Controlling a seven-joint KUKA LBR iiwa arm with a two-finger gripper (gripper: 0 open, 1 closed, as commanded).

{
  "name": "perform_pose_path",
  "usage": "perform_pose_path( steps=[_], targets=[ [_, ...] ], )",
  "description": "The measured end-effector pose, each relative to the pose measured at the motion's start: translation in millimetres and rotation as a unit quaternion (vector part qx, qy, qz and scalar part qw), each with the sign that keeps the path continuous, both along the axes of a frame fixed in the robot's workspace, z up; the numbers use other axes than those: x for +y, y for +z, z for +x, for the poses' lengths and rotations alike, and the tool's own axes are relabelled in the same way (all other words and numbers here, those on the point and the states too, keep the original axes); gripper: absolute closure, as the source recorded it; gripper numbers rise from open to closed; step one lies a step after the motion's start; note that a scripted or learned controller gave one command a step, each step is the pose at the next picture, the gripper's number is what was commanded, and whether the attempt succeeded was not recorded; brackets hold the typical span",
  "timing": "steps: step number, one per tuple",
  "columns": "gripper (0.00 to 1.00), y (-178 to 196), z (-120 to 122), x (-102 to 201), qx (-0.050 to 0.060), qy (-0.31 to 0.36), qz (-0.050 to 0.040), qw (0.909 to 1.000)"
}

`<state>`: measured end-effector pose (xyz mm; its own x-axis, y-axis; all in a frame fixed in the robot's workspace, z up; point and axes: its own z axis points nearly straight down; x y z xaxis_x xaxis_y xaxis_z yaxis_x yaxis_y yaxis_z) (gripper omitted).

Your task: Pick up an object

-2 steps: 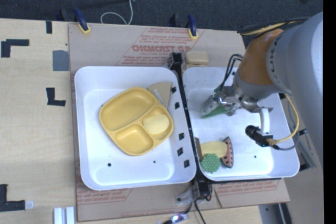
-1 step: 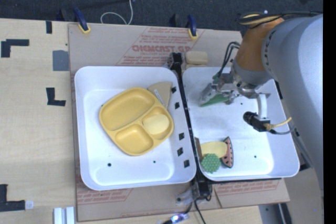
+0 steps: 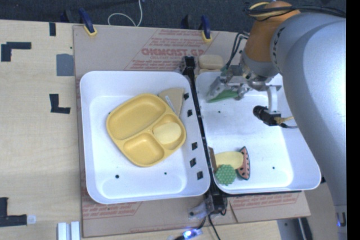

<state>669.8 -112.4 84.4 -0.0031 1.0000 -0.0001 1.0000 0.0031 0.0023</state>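
My gripper (image 3: 228,89) hangs over the back left part of the right bin (image 3: 281,149). A flat green thing (image 3: 220,96) shows right beneath it and sticks out toward the left; whether it is held or lies on the bin floor is unclear. At the front left corner of the same bin lie a yellow piece (image 3: 228,158), a round green textured thing (image 3: 225,175) and a small brown-edged wedge (image 3: 244,164), all touching each other.
The left bin (image 3: 95,121) holds a yellow divided plate (image 3: 146,129) and a beige wedge (image 3: 174,99) near the middle wall. A beige block (image 3: 211,60) rests at the back rim of the right bin. The grey arm covers the right side.
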Motion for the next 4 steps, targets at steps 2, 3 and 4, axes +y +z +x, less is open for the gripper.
perform_pose_path(
  steps=[2,3,4],
  targets=[
    [0.0,0.1,-2.1,15.2,0.003,-0.001,-0.0013,1.0],
    [0.0,0.1,-2.1,15.4,0.003,-0.001,-0.0016,1.0],
    [0.0,0.2,-2.3,16.3,0.002,-0.002,-0.0026,1.0]
  ],
)
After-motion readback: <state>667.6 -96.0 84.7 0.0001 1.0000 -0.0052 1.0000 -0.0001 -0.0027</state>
